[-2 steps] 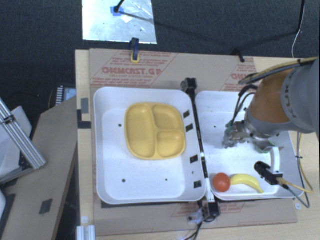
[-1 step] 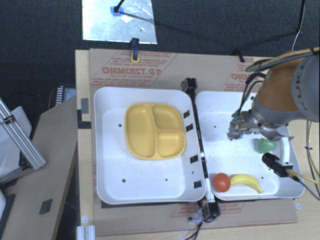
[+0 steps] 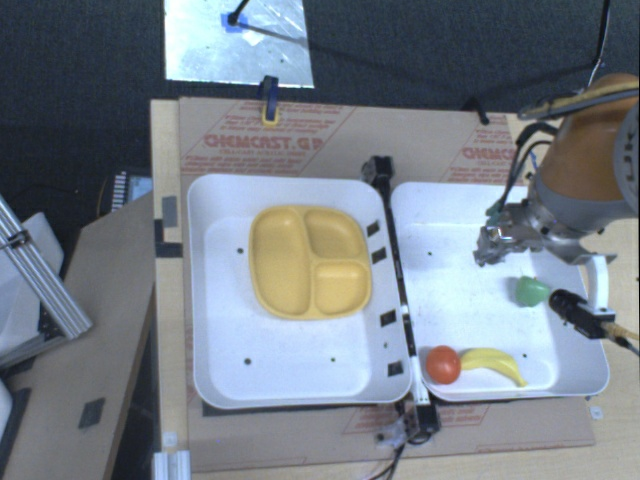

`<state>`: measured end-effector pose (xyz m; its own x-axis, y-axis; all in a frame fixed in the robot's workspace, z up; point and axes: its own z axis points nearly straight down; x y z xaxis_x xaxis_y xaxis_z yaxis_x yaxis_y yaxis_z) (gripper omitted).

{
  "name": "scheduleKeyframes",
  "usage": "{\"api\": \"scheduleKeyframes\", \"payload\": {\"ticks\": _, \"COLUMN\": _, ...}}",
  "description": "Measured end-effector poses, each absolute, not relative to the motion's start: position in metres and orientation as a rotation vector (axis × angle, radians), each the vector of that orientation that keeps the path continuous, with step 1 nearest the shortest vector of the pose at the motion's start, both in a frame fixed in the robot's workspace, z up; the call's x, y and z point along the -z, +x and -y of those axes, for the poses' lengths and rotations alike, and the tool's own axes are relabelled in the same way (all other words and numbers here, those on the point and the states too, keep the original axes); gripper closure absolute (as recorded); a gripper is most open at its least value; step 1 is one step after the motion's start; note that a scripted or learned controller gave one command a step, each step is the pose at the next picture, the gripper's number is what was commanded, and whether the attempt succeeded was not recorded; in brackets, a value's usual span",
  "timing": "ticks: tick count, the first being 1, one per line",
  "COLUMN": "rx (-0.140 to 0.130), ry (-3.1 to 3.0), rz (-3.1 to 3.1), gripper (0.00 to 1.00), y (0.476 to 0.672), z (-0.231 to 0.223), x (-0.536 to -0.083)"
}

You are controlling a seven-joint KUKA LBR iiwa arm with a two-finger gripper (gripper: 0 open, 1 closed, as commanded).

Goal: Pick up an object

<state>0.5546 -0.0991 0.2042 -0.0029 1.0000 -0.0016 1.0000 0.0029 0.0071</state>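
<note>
Banana (image 3: 494, 364), white bin (image 3: 450, 258), cardboard-topped bench (image 3: 330, 133), dark carpet (image 3: 80, 48)

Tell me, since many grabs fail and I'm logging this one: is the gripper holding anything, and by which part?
Nothing is held. The gripper hangs over bare floor of the right bin; the green object, tomato and banana lie apart from it.

Even, fairly bright overhead light whitens both bins (image 3: 215, 298), with only faint shadows. A foil sheet (image 3: 238, 28) beyond the bench's far edge glares. The picture is slightly soft and grainy.
</note>
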Motion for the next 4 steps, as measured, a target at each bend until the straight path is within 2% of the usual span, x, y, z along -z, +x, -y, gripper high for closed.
{"api": "scheduleKeyframes", "payload": {"ticks": 1, "rx": -0.007, "ry": 2.211, "rz": -2.222, "gripper": 1.00, "y": 0.557, "z": 0.099, "x": -0.258}}
{"api": "scheduleKeyframes", "payload": {"ticks": 2, "rx": -0.006, "ry": 2.210, "rz": -2.230, "gripper": 1.00, "y": 0.577, "z": 0.051, "x": -0.263}}
{"api": "scheduleKeyframes", "payload": {"ticks": 4, "rx": -0.004, "ry": 2.210, "rz": -2.234, "gripper": 1.00, "y": 0.597, "z": -0.058, "x": -0.238}}
